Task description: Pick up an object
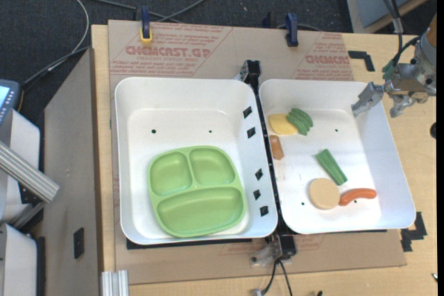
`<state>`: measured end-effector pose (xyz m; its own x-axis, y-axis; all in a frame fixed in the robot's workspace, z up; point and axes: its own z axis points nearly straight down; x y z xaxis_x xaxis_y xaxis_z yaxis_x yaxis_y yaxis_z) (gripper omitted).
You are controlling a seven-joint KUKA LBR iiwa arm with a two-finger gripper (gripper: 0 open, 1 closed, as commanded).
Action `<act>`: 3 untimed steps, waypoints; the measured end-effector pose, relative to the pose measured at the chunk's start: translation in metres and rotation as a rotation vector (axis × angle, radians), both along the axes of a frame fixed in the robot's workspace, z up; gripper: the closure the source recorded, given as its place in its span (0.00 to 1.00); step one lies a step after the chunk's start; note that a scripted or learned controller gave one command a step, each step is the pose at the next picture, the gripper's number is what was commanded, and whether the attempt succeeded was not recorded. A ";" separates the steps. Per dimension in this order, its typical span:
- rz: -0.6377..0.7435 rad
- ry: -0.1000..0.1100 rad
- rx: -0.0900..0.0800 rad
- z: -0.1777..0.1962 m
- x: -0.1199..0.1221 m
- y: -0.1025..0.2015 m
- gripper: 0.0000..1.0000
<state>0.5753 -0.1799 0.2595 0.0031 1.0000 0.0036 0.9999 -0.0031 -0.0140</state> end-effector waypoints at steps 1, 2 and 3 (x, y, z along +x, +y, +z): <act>0.004 -0.013 -0.003 0.008 0.002 0.001 0.00; 0.002 -0.009 -0.002 -0.046 -0.001 -0.009 0.00; 0.002 -0.006 -0.001 -0.109 -0.005 -0.011 0.00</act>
